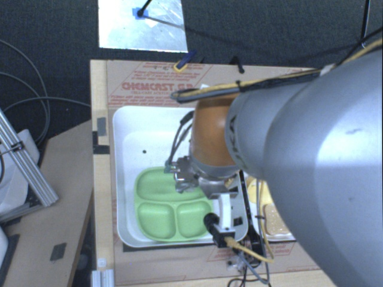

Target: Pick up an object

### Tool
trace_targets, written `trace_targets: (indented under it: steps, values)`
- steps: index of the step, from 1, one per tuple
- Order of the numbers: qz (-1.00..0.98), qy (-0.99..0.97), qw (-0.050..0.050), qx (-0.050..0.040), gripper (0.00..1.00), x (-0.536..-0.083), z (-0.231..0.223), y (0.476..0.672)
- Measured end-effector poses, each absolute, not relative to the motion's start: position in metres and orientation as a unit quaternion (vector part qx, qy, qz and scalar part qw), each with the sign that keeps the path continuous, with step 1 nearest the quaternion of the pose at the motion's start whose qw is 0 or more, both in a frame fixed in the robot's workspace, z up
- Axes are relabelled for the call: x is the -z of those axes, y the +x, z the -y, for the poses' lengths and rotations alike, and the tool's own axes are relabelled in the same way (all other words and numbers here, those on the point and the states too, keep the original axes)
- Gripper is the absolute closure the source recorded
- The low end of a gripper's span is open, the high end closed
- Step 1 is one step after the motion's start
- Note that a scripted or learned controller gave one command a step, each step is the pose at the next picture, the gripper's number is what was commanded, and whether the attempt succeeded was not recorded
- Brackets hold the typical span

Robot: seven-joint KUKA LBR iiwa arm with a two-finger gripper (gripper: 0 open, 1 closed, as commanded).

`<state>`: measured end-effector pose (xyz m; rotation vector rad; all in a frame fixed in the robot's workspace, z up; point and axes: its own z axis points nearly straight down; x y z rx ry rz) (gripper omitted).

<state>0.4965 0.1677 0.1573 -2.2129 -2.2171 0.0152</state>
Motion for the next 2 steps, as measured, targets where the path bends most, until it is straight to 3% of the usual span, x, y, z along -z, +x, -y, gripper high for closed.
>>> trace_targets:
  steps: [1, 2]
  values:
    - [0.711, -0.703, -0.004, 0.0106, 1.00, -0.304, -0.239, 0.574]
    - [0.709, -0.705, -0.004, 0.0101, 1.00, -0.481, -0.231, 0.553]
